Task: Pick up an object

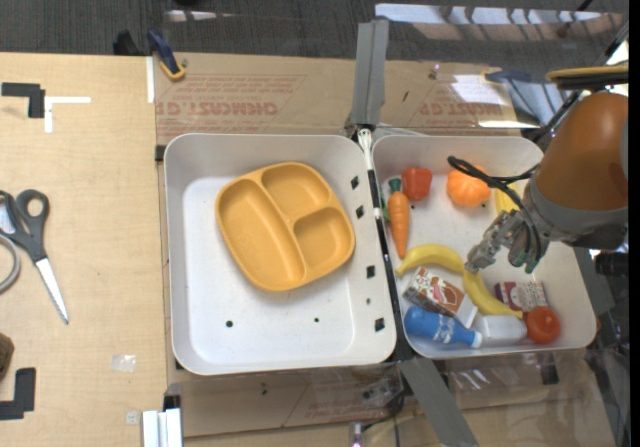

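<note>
The arm [585,170] reaches in from the right over the right bin [440,147], its orange band above the wrist, and the gripper [505,243] hangs low over the middle of that bin, just above the pile of toy food. Whether it has hold of anything cannot be told from this slant; nothing shows clearly between its tips. Right below and beside it lie two bananas: one [432,257] curving left toward the bin's middle, the other [484,295] running down toward the front. Left of the gripper a carrot [399,221] lies along the bin's left wall, with a red pepper [416,182] just behind it and an orange [467,188] further right at the back. Near the front sit a small snack packet [440,291], a blue bottle [441,329] on its side, a red-labelled can [522,295] and a tomato [542,325] in the front right corner. The left bin [190,265] holds a yellow divided plate [285,225], lying flat and turned at an angle. On the bench to the left rest scissors [38,250].
</note>
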